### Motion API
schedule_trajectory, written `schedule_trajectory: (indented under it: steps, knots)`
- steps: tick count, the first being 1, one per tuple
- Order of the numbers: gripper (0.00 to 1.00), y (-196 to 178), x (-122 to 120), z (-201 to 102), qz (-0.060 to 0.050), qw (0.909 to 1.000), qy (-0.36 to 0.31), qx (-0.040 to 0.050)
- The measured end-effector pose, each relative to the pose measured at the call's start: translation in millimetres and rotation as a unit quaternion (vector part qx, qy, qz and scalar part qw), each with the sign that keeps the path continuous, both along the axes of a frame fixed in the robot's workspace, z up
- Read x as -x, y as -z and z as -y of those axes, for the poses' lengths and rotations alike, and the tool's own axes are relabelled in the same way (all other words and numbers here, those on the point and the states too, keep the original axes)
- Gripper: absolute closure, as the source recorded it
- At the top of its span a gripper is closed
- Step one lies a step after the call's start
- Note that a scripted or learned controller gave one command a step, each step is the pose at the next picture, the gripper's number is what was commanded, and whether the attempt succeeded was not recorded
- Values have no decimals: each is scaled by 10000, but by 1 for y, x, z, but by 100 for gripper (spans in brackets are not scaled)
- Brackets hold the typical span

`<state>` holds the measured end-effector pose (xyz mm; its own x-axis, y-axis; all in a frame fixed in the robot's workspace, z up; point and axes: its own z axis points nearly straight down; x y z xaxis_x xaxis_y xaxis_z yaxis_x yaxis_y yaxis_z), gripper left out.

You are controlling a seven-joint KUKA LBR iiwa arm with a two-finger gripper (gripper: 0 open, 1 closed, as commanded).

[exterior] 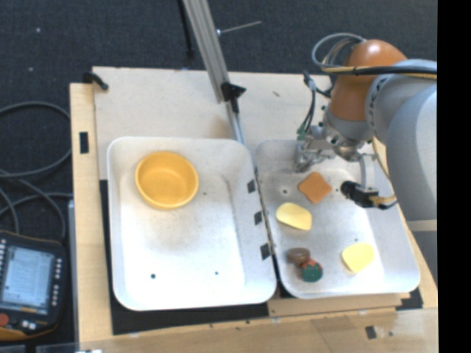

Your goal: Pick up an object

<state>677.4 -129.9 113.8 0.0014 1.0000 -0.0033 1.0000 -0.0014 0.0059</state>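
At the near edge of the right bin [397, 271] lie a green-and-brown piece [305, 265] and a yellow chunk [358, 257]; a second yellow piece [294, 216] sits farther in. Beyond them, the orange block [315, 187], a flat rounded slab lying slightly skewed, looks the likeliest target. The gripper [318, 154] hangs just behind and above it, toward the bin's far wall; how far it is open I cannot tell, and nothing is seen held. The left bin [228, 271] holds 1 yellow bowl [167, 179].
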Motion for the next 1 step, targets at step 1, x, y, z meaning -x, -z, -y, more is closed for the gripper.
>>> schedule_trajectory:
  steps: [1]
  knots:
    - [100,-62,1,-6,11,10000,-19,-14]
